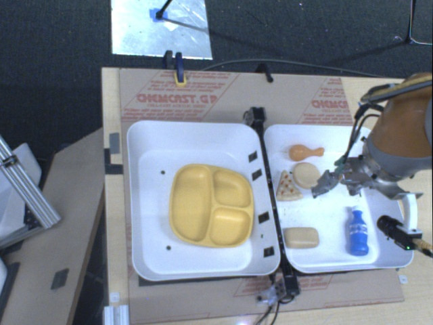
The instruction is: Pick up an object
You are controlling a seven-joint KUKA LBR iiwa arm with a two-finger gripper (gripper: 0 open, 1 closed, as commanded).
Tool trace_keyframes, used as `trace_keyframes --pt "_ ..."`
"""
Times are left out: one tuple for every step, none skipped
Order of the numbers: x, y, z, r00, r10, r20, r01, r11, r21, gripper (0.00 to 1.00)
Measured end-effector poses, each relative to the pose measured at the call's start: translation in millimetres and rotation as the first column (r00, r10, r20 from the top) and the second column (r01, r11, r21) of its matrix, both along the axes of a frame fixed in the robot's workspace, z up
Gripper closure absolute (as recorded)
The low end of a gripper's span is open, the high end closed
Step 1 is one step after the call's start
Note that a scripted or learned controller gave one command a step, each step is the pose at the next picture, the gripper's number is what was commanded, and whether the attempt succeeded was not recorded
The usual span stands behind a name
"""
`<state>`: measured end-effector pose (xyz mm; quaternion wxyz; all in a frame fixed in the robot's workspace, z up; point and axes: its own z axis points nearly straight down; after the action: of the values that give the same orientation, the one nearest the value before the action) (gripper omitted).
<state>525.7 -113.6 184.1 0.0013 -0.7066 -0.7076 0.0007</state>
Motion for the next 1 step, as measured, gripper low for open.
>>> trace_keyframes --pt "4.2 7.3 -59.2 1.0 0.0 0.0 0.0 1.0 0.0 0.0"
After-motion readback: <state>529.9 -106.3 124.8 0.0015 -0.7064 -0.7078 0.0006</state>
